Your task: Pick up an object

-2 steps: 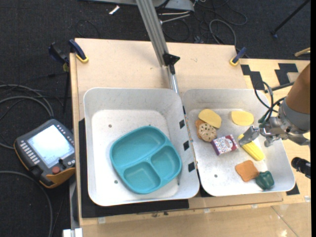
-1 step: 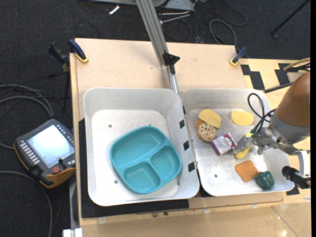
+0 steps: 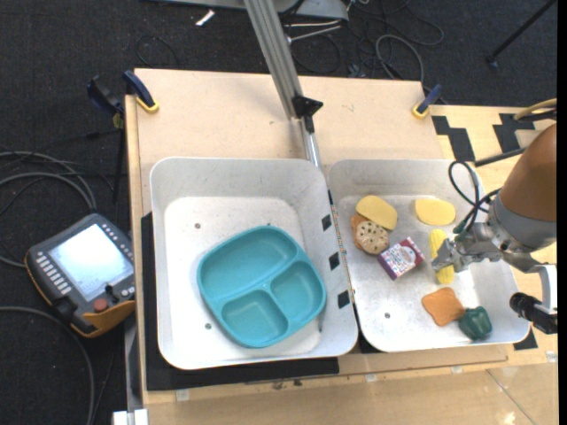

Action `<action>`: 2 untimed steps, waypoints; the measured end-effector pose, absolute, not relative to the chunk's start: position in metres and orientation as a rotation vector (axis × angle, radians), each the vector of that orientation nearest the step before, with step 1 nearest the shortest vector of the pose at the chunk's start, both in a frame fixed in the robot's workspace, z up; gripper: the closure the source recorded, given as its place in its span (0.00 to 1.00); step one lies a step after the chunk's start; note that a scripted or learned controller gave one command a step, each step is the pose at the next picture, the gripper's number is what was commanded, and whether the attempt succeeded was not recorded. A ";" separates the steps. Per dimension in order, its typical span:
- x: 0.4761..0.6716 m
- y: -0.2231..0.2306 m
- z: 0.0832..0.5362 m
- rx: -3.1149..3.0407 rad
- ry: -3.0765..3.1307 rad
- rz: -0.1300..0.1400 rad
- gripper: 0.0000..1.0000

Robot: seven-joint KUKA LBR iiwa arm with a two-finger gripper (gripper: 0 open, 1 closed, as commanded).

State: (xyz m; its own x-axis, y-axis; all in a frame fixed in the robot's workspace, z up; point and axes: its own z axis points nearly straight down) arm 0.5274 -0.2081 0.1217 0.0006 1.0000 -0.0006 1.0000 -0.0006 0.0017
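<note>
2 white bins [image 3: 168, 193] | 1 teal tray [image 3: 260, 286] | 7 toy foods [image 3: 400, 258] | gripper [image 3: 449, 257]: grasp state cannot be told, over yellow piece [image 3: 438, 243]

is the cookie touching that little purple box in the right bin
Apart. The camera view shows a thin strip of white bin floor between the cookie and the purple box.

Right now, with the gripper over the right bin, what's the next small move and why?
Probably a short straight descent. The gripper sits over the yellow piece by the right bin's right side, and nothing shows between its fingers. The purple box lies apart on the left and the orange piece nearer the camera, so going straight down looks least likely to nudge them.
</note>
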 end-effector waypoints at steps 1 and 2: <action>0.530 -0.211 0.182 2.214 2.220 0.004 1.00; 0.539 -0.206 0.231 2.212 2.222 0.004 1.00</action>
State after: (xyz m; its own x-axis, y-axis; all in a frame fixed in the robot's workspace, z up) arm 0.5392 -0.2061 0.2313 -0.0046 1.0000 -0.0025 1.0000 0.0046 0.0060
